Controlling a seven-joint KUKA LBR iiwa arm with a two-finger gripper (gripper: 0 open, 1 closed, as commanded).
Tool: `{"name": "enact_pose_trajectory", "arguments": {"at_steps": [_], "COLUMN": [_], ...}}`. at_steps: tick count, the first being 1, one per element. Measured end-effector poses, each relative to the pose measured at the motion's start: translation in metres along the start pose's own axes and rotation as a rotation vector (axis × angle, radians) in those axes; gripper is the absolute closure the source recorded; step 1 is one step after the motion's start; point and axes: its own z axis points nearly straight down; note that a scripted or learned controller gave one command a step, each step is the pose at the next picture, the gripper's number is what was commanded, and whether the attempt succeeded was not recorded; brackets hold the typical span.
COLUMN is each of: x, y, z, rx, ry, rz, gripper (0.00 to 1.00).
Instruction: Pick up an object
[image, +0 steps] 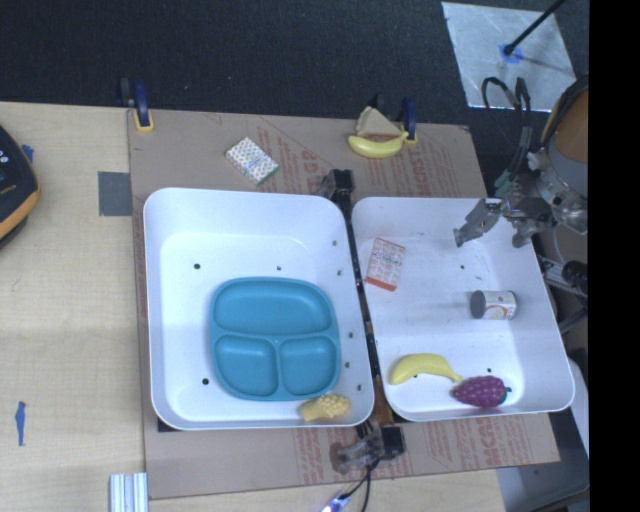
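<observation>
One banana (423, 369) lies lengthwise left-right in the right bin (535, 300); fingers (470, 233) spread, grasping nothing

White bins (160, 300) smooth glossy plastic; blue tray (272, 335) matt plastic; bench (60, 320) pale wood grain; underlay (300, 150) brown cardboard.

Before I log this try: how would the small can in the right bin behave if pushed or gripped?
The small can lies on its side on the right bin floor, so it would probably roll if nudged. It looks rigid and light; the gripper might slip off its round body.
</observation>
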Motion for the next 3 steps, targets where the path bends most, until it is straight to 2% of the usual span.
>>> {"name": "enact_pose_trajectory", "arguments": {"at_steps": [1,2,3], "x": [-0.056,-0.058,-0.058], "y": [0.023,0.004,-0.031], "z": [0.071,0.122,0.139], "rx": [0.003,0.002,0.002], "ry": [-0.001,0.000,0.000], "rz": [-0.002,-0.003,-0.003], "gripper": [0.00,0.00,0.00]}}
